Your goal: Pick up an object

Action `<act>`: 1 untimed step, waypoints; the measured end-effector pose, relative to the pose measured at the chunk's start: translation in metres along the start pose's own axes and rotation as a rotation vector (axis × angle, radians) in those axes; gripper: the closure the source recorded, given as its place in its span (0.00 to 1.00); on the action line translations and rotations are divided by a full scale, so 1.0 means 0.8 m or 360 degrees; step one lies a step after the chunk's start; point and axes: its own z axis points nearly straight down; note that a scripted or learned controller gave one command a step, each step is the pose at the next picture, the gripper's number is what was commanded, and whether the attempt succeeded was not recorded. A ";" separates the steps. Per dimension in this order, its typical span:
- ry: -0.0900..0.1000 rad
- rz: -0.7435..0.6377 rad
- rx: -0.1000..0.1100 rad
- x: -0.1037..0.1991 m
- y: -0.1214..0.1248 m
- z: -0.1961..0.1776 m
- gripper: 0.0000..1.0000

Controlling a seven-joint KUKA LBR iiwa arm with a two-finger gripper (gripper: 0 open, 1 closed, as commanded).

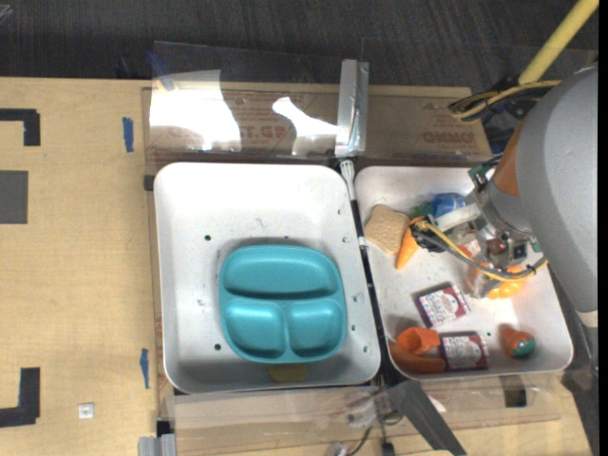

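The right bin [549, 323] holds several small objects. A tan bread-like piece [385, 228] lies at its upper left, with an orange carrot [407, 250] beside it. A blue item [445, 202] sits farther back. A purple-and-white packet [442, 304] lies mid-bin. An orange bottle [439, 347] with a label rests along the front wall. A small orange-and-green ball [518, 343] sits at the front right. My gripper [496, 253] hangs low over the bin's right half amid cables, just above a yellow object [503, 286]. Nothing can be seen held.
The left bin [190, 198] holds a teal divided plate [281, 300]. A metal divider post [350, 107] and clear plastic sheet stand behind the bins. The grey arm [570, 179] covers the right bin's far right corner. A yellow rod [565, 28] leans at the top right.
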 end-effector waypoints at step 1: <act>0.0010 -0.0012 -0.0007 0.030 -0.045 0.011 0.00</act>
